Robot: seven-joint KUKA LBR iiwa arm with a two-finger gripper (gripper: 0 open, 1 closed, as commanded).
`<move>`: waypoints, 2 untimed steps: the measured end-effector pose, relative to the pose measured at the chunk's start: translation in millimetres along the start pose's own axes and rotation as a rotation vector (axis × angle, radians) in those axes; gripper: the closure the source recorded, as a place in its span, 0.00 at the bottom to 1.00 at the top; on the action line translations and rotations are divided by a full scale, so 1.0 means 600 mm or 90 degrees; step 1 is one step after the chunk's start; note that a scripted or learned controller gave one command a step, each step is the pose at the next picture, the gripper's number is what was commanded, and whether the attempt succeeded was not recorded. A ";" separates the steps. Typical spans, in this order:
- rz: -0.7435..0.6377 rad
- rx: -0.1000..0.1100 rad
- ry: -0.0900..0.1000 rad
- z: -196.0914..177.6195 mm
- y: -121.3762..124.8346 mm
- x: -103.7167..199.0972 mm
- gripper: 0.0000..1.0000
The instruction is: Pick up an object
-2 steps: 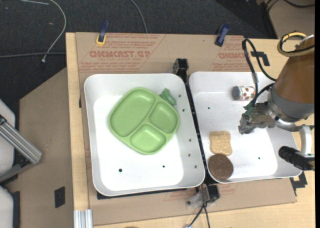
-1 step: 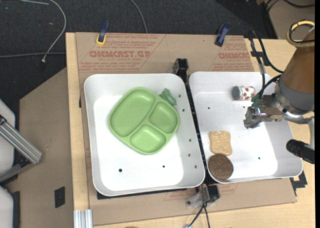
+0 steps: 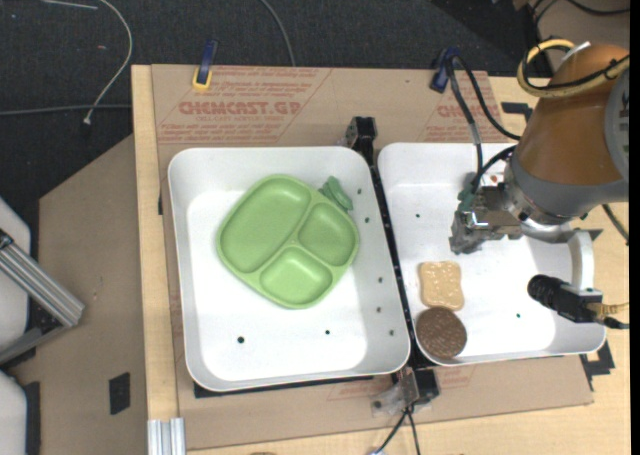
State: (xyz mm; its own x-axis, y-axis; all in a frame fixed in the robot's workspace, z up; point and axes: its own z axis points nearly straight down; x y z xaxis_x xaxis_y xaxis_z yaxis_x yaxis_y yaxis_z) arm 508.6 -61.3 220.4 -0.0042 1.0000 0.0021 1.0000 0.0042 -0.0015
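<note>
Nearest the viewer, at the front edge of the right bin, sits a round brown cookie-like disc, lying flat against the bin's near left corner. Just behind it, touching or nearly so, lies a tan cracker-shaped piece, a rounded rectangle whose long axis runs roughly from the front of the bin toward the back, tilted slightly. Neither piece points anywhere in particular (both look flat and blunt-ended).

Further back in the same bin, the gripper hangs low over the white floor, just beyond the cracker and a little to its right. From where I stand its metal fingers are bunched under the wrist and I cannot tell whether they are spread or closed; nothing shows between them. The grey arm with its orange band reaches in from the right above it.

Across the divider, the left bin holds a green divided plate with three compartments, lying flat and turned at a diagonal. A small dark green scrap rests against its far right edge.

By my judgement the pick has not happened: every object rests on a bin floor. What remains is to settle over one piece, likely the cracker close by, close on it, and lift.
</note>
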 end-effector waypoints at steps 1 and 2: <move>-0.002 -0.002 0.000 -0.018 0.028 0.093 1.00; 0.000 -0.003 0.000 -0.030 0.061 0.172 1.00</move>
